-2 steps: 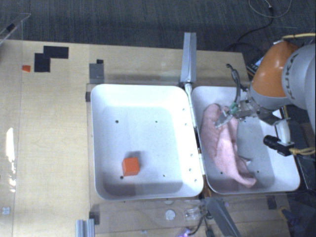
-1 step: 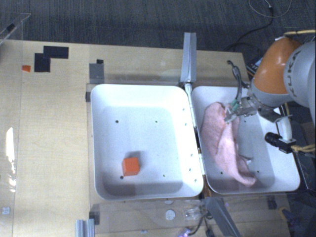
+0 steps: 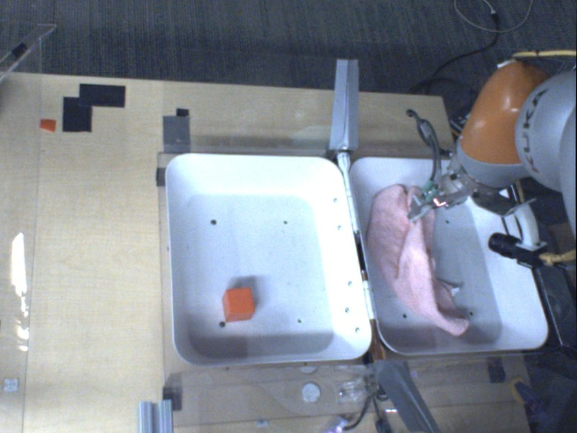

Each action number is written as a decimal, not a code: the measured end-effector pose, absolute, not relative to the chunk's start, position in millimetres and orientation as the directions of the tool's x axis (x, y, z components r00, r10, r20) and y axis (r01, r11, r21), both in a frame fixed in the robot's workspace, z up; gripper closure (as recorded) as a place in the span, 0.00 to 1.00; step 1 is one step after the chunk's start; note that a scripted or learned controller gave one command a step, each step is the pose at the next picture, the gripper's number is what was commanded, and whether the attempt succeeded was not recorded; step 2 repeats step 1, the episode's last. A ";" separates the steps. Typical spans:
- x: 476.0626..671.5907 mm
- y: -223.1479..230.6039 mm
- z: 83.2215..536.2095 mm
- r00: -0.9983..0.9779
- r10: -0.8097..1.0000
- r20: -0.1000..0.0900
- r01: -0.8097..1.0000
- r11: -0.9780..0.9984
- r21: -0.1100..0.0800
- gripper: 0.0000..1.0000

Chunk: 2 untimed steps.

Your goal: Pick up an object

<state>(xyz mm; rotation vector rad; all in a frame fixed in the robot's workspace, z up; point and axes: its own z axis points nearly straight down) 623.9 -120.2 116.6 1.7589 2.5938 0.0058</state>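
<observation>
One gripper (image 3: 431, 197) sat at the top of the pink cloth (image 3: 406, 255), which ran toward five o'clock beneath it; its grip I couldn't tell.

The arm (image 3: 532, 115) is cut off by the right edge. Part of the right bin's (image 3: 514, 336) floor is hidden beneath the pink cloth (image 3: 401, 251). The gripper's (image 3: 431, 198) fingertips are too small to be told apart.
</observation>
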 end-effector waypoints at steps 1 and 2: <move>643.8 -112.3 119.1 -0.384 0.923 -0.005 0.923 0.384 0.008 1.00; 643.8 -112.3 119.1 -0.384 0.923 -0.005 0.923 0.384 0.008 1.00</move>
